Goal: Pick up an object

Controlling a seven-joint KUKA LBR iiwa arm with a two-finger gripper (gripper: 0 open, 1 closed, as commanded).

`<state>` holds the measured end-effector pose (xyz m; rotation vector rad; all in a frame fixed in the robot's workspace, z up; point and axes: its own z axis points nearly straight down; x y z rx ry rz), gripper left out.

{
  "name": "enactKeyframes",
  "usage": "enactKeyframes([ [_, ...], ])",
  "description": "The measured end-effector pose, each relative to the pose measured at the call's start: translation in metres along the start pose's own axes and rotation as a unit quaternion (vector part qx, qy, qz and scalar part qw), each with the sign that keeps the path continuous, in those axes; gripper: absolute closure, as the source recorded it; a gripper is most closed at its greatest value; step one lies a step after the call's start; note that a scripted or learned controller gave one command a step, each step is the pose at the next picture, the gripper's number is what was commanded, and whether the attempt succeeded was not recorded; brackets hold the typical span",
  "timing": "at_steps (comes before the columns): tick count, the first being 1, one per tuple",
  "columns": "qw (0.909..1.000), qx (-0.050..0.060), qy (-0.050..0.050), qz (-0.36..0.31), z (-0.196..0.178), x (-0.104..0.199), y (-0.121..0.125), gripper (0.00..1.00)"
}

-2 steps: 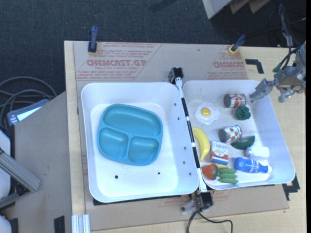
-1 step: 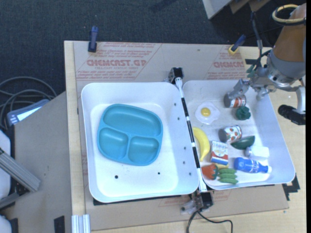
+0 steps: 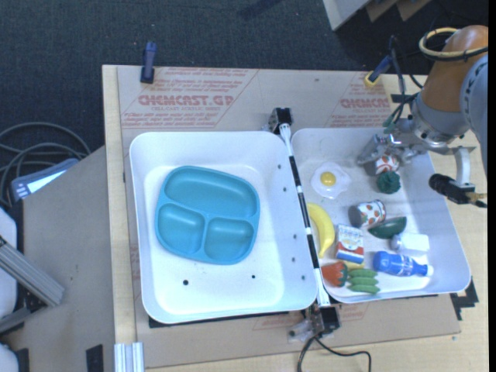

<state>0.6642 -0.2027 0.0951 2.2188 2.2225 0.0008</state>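
My gripper (image 3: 385, 152) hangs low over the far part of the right bin (image 3: 453, 231). Right under it lies a small red and white object (image 3: 385, 164), with a dark green round object (image 3: 388, 182) just in front. Whether the red and white object is held cannot be made out. Further items lie in the same bin: a fried egg (image 3: 328, 180), a banana (image 3: 322, 227), a small can (image 3: 368, 211), a green vegetable (image 3: 388, 226), a blue bottle (image 3: 399, 265), a red and white carton (image 3: 350, 244) and green pods (image 3: 362, 280).
The left bin (image 3: 147, 169) holds a blue divided plate (image 3: 208, 214). A black clip (image 3: 280, 118) sits where the two bins meet at the far side. The arm's orange band (image 3: 457, 68) rises at the right edge. Cables lie on the floor at left.
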Motion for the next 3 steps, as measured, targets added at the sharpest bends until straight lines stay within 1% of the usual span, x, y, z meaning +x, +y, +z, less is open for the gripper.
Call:
enactKeyframes([
  [1,1.0000,-0.004,-0.001,0.000,0.005,0.072,0.005,0.00],
  [2,1.0000,-0.006,-0.003,0.000,-0.007,0.071,0.006,1.00],
  [3,1.0000,0.001,0.001,0.000,-0.090,0.129,-0.081,1.00],
])
